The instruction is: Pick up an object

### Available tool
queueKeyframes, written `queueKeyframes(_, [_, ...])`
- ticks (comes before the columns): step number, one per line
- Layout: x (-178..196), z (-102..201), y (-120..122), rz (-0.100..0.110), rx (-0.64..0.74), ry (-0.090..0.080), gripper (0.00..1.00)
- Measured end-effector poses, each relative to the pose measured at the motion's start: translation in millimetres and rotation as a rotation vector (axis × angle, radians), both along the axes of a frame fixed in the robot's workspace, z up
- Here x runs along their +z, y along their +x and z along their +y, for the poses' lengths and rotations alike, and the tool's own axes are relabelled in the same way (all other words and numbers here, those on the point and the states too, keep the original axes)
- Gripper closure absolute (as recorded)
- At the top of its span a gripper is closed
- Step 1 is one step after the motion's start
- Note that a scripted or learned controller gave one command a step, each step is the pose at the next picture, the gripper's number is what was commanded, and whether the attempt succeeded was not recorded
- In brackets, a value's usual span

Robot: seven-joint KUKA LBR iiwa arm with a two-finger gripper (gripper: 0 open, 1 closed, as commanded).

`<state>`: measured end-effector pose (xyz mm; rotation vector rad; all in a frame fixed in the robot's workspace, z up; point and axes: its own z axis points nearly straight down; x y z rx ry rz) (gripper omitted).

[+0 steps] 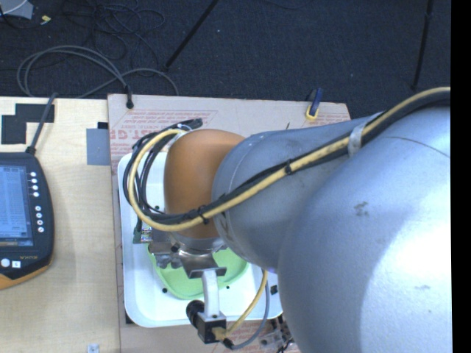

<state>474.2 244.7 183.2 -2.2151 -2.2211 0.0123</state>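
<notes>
the grey arm [346,219] comes in from the right and covers most of the bench. its orange band [193,175] hangs over the left white bin [143,311], and a yellow and black cable [134,179] makes a loop beside the band. the gripper [193,259] is low over this bin, under the wrist, and the wrist hides most of it, so one cannot tell if the jaws are spread or pressed together, or if anything is between them.

directly below the gripper a pale green object [168,279] with a rounded edge lies on the floor of the left bin, toward its near side. the wrist covers its middle part, so its full form is not clear. whether the gripper touches it cannot be told.

the bin stands on a brown cardboard sheet [243,120], and a blue clamp [315,103] sits at the sheet's far edge. on the wooden bench [70,300] well to the left of the bin lies a teach pendant [18,215] with a lit screen.
</notes>
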Motion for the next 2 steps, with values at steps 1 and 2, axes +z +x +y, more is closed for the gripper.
queueKeyframes(1, [242.7, -1.6, 7.1, -0.022, -0.001, 0.01, 1.0])
queueKeyframes(2, [171.3, -23.9, 13.9, 0.0, -0.005, -0.003, 1.0])
